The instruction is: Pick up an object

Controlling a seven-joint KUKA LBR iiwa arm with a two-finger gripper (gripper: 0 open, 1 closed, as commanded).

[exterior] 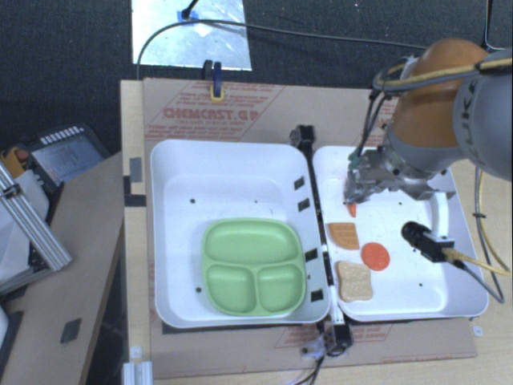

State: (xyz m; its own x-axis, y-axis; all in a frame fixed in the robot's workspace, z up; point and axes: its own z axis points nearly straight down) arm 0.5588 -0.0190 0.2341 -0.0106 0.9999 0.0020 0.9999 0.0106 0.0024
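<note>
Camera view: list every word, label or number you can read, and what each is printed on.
"CHEMCAST G P" in red, on the brown board behind the bins; last letters uncertain.
Smaller red lines printed around it: too blurred to read.
Device screen at left: too small to read.

Even, fairly bright overhead light; no hard spot. White bins (240,155) near overexposed, inner walls washed out along far edges. Strong glare on foil sheet (192,22) beyond bench's (136,111) far edge. Soft short shadows only: under green tray (253,265) at its near edge, under arm (449,107) on right bin floor. Dark backdrop nearly featureless. Arm's orange band shows broad soft sheen. Overall image low-resolution, slightly soft; small items in right bin lack fine detail. Mild slant perspective; no obvious warping at edges.
</note>
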